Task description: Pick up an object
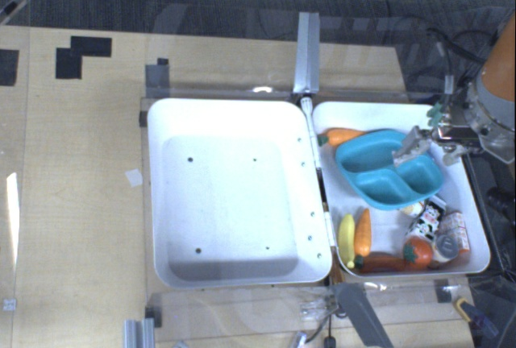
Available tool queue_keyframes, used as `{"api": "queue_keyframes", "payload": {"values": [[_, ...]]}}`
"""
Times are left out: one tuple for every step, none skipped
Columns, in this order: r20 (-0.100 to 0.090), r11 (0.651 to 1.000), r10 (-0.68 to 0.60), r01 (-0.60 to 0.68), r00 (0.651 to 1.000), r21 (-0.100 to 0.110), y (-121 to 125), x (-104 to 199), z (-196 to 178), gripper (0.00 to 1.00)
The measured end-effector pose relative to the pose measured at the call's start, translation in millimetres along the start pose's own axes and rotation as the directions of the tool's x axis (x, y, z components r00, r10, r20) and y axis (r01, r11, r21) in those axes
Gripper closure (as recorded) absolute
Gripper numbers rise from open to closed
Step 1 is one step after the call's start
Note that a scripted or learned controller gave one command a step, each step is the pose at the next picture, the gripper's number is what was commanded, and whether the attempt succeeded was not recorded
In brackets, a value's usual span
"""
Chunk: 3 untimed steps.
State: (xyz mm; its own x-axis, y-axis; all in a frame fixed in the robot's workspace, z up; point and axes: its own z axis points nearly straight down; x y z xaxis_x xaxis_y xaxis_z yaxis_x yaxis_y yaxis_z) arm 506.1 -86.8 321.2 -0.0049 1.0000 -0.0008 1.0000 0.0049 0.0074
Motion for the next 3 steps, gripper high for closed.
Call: {"api": "queue_keyframes", "payload": {"values": [[0.0, 0.992, 0.125, -0.125, 0.992, 0.002, 28, 41, -27, 0.0], [0.0, 0.988, 0.153, -0.153, 0.988, 0.002, 79, 28, -37, 0.0], [0.0, 0.971, 0.238, -0.238, 0.971, 0.007, 73, 74, 109, 0.0]]}}
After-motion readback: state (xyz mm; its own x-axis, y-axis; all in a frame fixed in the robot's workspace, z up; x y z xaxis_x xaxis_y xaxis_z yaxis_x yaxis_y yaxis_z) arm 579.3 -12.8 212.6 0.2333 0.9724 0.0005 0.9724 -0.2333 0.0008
